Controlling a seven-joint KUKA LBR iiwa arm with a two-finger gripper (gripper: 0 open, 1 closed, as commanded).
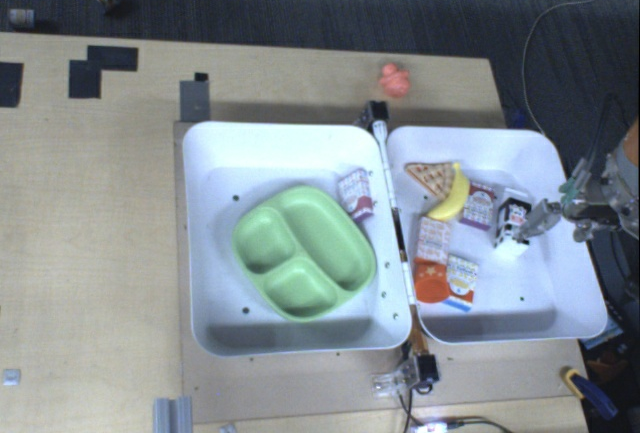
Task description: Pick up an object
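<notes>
I see the gripper (pixel 514 224) low in the right bin (pixel 560 171), at 3 o'clock of the banana (pixel 452 196). I cannot tell its grip; probably it seeks the nearest item.

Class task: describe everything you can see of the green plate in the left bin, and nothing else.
The green plate is pale lime, smooth and plastic-looking, with rounded corners and raised ridges dividing it into three compartments. All three look empty. It lies flat, right way up but turned at a slant, on the floor of the left bin, near its middle. A small printed packet sits at its upper right corner, possibly touching the rim.
</notes>
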